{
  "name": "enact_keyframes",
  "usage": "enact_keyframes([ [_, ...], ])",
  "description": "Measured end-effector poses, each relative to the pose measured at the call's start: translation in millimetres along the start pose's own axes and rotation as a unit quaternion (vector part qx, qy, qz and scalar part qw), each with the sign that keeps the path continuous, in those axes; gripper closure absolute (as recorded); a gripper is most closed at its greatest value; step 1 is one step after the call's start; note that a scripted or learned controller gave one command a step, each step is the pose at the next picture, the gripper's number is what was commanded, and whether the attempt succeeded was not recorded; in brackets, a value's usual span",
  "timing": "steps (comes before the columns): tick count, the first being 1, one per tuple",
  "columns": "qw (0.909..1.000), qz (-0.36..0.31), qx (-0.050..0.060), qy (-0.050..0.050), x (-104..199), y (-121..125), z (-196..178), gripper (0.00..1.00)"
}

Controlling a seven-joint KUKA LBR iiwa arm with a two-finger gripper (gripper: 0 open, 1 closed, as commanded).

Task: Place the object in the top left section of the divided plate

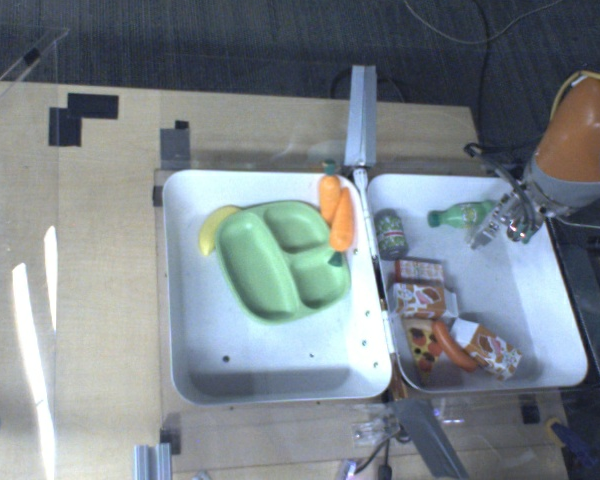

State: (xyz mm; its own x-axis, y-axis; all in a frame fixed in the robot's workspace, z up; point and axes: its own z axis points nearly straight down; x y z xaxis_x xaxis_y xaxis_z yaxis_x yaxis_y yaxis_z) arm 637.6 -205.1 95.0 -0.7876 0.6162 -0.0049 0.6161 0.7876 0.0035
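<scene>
Just beside the pincer (502, 224), whose grip state I cannot tell, lies the green bottle (460, 214) on its side, likely light, stiff and slick, best gripped across its body, the divided plate (280, 258) lying well beyond it.

Pale green divided plate (280, 260) in a white bin (190, 298), a yellow banana (214, 230) peeking at its edge and an orange carrot (335, 211) beside it. Next bin (550, 308) — white too — shows a clear green bottle (460, 214), a dark can (390, 233), and red-and-white patterned packets (418, 290). Light wood surface (80, 268) — black marks (78, 114) on it.
</scene>
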Motion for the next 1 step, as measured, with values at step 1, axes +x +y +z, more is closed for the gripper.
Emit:
enact_keyframes([
  [1,0.9998,-0.021,-0.002,-0.003,-21.4,16.6,-92.7,1.00],
])
